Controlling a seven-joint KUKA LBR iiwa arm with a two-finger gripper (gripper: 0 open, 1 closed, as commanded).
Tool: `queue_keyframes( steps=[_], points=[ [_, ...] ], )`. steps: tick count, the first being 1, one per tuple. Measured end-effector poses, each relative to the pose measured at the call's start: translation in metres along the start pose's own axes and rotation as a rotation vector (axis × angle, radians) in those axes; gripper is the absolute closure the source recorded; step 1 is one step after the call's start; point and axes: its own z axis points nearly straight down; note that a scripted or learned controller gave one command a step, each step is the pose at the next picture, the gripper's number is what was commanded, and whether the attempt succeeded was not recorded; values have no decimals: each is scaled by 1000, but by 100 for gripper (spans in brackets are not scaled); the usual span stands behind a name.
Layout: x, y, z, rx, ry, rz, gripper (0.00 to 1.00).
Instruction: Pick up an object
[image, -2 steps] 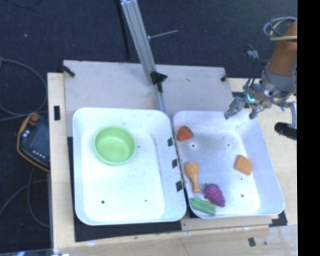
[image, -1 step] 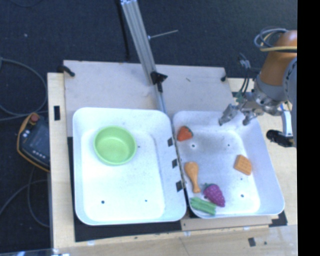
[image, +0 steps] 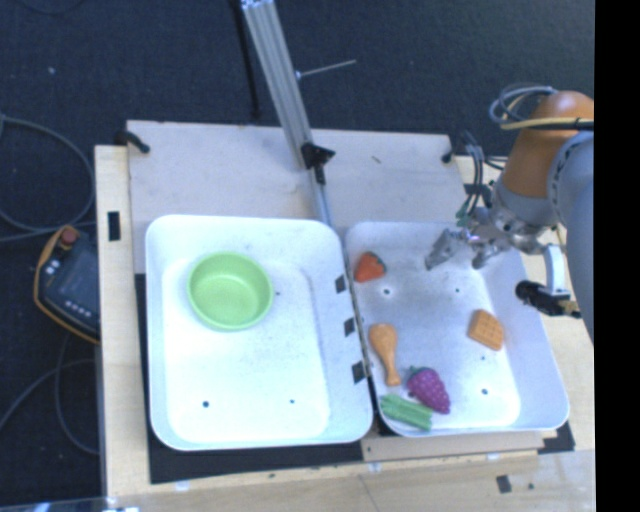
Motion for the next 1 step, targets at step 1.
queue_keyframes(
  steps=[1],
  points=[
    [-1, 0, 14, -2, -1, -2, 0]
  ],
)
